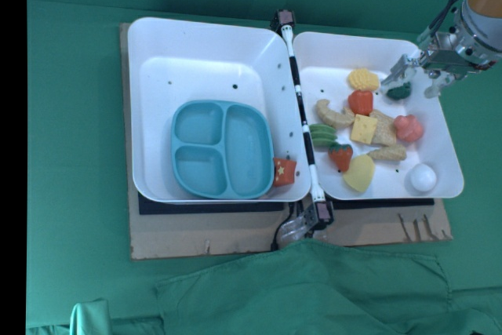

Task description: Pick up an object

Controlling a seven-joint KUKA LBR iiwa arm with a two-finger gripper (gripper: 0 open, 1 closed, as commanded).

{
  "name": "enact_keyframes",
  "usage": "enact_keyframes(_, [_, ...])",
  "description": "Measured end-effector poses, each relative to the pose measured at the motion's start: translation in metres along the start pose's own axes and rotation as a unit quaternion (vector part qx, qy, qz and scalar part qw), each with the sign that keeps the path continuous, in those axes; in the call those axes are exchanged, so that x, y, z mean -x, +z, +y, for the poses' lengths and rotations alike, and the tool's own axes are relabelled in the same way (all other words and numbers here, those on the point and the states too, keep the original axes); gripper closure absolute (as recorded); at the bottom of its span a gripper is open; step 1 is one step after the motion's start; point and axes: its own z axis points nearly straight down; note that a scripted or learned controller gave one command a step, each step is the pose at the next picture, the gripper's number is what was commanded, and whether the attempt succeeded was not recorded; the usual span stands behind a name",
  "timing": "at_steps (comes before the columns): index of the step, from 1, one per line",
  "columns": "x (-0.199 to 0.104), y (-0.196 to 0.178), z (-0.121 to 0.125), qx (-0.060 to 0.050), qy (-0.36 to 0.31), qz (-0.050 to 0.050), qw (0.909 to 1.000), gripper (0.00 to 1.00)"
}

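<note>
My gripper (414, 82) hangs over the far right part of the right bin (449, 143), its two fingers spread apart with nothing between them. A small dark green piece (398, 92) lies on the bin floor just beside the left finger (396, 73); whether they touch is unclear. Toy food is scattered below and to the left: a yellow shell (363, 79), an orange-red block (361, 102), a yellow cheese cube (364, 129), a pink berry (409, 128), a white ball (423, 178).
The right bin also holds a tan peanut (335, 118), a green pod (322, 136), a strawberry (340, 156) and a yellow wedge (359, 173). The left bin (157, 51) holds a teal divided plate (222, 149) and a red cube (285, 170).
</note>
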Motion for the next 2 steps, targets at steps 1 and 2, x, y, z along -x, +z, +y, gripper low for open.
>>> enact_keyframes(1, [0.0,0.0,0.0,0.0,0.0,0.0,1.0,0.0])
enact_keyframes(2, [-0.008,0.049,0.004,-0.002,0.0,0.001,1.0,0.0])
